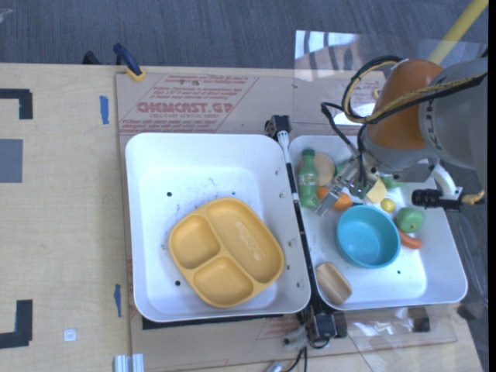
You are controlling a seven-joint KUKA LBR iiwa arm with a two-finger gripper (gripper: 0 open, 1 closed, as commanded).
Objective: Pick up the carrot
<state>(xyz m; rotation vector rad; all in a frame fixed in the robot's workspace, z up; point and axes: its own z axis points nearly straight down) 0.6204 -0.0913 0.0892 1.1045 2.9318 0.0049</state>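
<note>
A small orange piece, which looks like the carrot, lies in the right bin between the green bottle and the blue bowl. My gripper reaches down from the right, its tip just above and against the carrot's upper left end. The tip partly hides the carrot. Nothing is lifted off the bin floor.
The left bin holds a yellow divided plate. The right bin also holds a yellow piece, a green fruit, a red-orange item and a tan bread piece. Cables loop over the orange wrist band.
</note>
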